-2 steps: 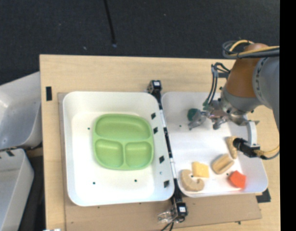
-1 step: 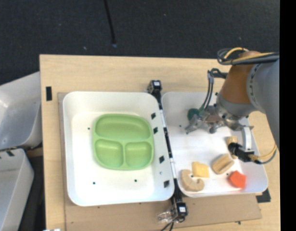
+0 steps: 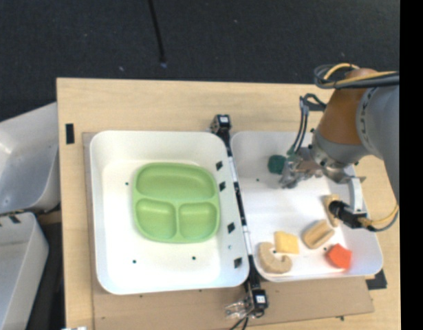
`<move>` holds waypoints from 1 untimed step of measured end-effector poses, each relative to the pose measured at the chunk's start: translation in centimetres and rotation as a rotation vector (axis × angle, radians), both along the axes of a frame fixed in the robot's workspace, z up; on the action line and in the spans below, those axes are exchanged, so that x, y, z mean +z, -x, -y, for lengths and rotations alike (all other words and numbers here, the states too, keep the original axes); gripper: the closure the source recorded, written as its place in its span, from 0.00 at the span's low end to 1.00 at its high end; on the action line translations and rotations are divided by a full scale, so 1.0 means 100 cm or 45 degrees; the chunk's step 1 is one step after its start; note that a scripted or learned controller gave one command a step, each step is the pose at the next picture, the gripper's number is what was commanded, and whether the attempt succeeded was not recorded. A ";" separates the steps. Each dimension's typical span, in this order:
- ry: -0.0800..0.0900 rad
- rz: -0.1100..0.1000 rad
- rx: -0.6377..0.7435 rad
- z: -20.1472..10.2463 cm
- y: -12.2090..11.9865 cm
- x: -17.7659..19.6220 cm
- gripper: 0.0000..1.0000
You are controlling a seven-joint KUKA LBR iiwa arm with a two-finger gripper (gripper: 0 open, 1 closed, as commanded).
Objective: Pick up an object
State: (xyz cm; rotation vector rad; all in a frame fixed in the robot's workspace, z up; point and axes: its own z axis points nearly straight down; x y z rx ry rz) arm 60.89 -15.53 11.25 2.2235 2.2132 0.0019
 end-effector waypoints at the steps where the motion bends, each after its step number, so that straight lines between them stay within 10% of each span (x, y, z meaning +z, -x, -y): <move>1: -0.001 0.005 0.010 -0.007 -0.005 0.060 1.00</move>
